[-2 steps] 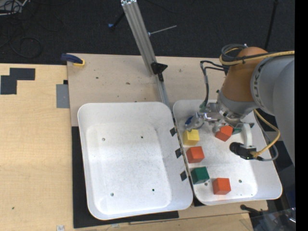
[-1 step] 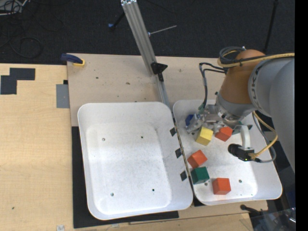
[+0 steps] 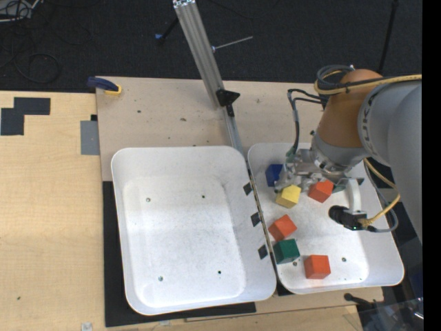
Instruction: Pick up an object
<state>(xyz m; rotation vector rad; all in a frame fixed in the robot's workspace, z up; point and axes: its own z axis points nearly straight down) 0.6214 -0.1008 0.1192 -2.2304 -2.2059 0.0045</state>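
Nearest the camera, an orange block [image 3: 317, 265] lies in the right bin [image 3: 386, 271], with a green block [image 3: 286, 251] just beside it. Farther from the orange block, the gripper [image 3: 300, 176] hangs low over a yellow block [image 3: 289, 196], beside a blue block [image 3: 274, 174]; its opening cannot be told. With blocks crowded there, a finger could land on a neighbour and miss.

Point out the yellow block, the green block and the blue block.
yellow block [image 3: 289, 196], camera view, its top face.
green block [image 3: 286, 251], camera view, its top face.
blue block [image 3: 273, 174], camera view, its visible left part.
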